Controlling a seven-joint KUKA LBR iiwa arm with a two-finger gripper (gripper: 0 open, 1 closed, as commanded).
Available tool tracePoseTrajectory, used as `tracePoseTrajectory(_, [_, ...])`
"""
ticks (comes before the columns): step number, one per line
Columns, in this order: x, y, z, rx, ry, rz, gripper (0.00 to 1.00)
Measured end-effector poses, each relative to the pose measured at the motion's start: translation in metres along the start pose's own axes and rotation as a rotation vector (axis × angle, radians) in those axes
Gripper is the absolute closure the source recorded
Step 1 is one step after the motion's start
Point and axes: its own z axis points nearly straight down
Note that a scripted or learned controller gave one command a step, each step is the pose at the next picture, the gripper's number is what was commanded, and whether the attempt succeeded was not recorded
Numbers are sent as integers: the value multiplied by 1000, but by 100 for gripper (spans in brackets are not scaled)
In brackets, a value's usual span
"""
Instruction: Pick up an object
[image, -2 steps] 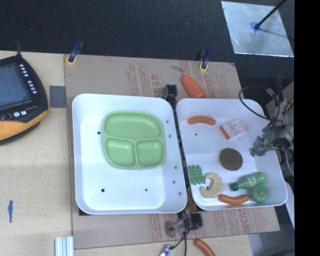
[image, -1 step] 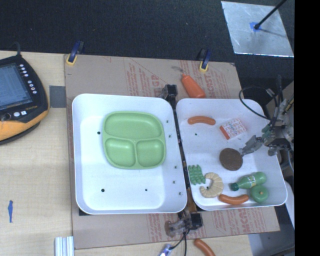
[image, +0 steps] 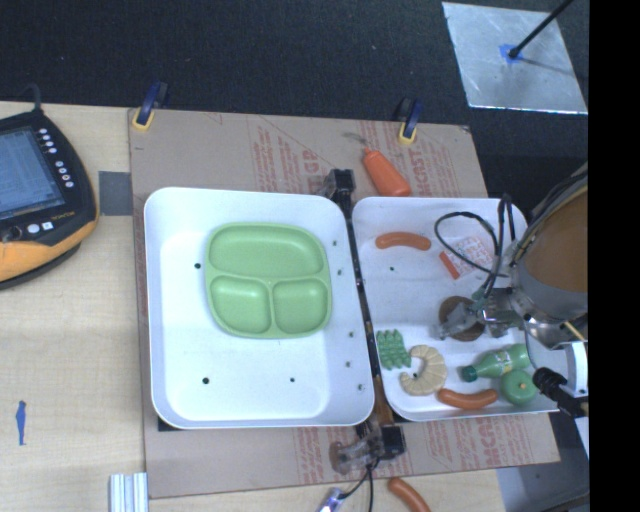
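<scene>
Lying nearest the camera, an orange sausage-shaped piece (image: 411, 493) is resting on the cardboard sheet (image: 250, 150) below the bins, beside a clamp fitting (image: 365, 447) at the seam between them. Left bin (image: 170, 300) is holding a green divided plate (image: 268, 278), sitting upright in its upper middle. Right bin (image: 400, 225) is carrying the loose objects: a sausage (image: 403, 241) near the top, a small orange stick (image: 449, 264) right of it, a green ridged piece (image: 390, 348) against the left wall, a tan ring-shaped piece (image: 426, 369) just beside that, a green bottle (image: 495, 363) tilted toward the right, a green round piece (image: 519, 387) touching its lower end, and a second sausage (image: 466, 398) lying along the bottom edge. Arm (image: 555, 260) is reaching in from the right, cables looping over the bin. Tool (image: 462, 320) is sitting low over the bin floor, between the orange stick and the green bottle; whether it is open, closed or gripping anything cannot be told at this resolution. An orange carrot-like piece (image: 385, 173) is lying on the cardboard above the right bin. Teach pendant (image: 40, 195) is sitting on the counter (image: 60, 380) at far left.
</scene>
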Motion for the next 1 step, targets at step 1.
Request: tracePoseTrajectory(1, [12,54,-1,-2,0,2,0])
